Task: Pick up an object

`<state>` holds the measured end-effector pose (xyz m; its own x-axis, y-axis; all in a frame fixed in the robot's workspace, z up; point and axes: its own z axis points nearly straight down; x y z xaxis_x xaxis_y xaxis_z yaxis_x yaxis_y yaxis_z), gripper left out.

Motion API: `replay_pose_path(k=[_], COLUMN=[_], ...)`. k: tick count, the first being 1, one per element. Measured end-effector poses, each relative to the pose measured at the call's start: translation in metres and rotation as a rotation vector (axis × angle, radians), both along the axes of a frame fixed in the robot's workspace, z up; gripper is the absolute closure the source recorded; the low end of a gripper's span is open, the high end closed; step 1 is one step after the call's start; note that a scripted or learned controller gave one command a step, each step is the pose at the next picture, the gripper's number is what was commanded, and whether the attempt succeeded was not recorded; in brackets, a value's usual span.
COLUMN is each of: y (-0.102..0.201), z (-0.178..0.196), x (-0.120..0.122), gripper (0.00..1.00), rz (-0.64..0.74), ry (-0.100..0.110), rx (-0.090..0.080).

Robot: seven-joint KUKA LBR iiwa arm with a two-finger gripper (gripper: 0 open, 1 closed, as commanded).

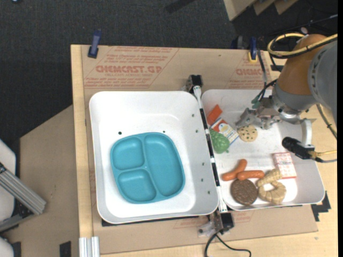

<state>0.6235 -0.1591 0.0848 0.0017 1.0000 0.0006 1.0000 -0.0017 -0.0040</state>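
My gripper [252, 118] hangs low over the back part of the right bin [315, 182], reaching in from the right under the orange-banded wrist. Just in front of it and slightly left lies a round chocolate-chip cookie [247, 134], apart from the gripper as far as I can see. To the left are a small orange carton [215, 114] and a green toy vegetable [218, 142]. Nearer the front lie two orange sausages [242, 171], a brown round patty [244, 191], a tan pretzel-like piece [270, 186] and a pink-and-white packet [284, 164].
The left bin [107, 105] holds a teal divided plate [147, 166]. A black clamp rail [206, 143] runs between the two bins. A black part with a cable [295, 146] hangs from the arm over the right bin's right side.
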Motion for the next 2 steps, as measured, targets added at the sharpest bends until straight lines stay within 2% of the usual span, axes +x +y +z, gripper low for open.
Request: replay_pose_path(k=[1, 2], y=[0.03, -0.003], z=[0.0, 0.0], x=[-0.013, -0.002], gripper=[0.0, 0.0], rz=[0.003, -0.001], ry=[-0.002, -0.007], rx=[-0.001, -0.003])
